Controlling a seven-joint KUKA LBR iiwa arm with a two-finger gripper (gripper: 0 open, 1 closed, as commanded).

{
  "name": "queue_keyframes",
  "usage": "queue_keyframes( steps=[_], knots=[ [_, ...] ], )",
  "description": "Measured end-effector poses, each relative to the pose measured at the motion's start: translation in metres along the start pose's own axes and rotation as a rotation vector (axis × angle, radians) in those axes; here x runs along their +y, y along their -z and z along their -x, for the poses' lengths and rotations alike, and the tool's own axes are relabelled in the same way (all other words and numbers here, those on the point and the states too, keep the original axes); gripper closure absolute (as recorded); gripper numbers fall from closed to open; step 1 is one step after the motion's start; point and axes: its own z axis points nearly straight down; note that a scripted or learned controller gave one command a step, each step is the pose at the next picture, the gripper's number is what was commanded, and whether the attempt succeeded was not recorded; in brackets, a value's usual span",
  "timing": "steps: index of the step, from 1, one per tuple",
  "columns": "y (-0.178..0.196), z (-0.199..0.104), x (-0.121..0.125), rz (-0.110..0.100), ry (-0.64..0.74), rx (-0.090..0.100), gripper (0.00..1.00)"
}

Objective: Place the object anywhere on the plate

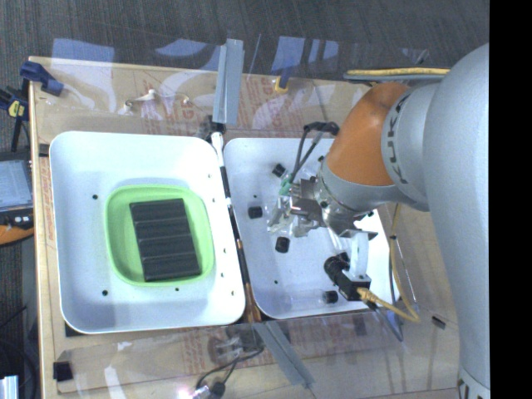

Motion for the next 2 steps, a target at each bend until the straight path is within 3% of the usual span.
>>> queue_keyframes(
  steps=[1, 2],
  knots=[
    [-0.0009, -0.0630, -0.0044, -0.003, 0.140, -0.002, 1.00],
    [-0.0008, -0.0629, -0.0043, -0.002, 0.140, -0.002, 0.00]
  ],
)
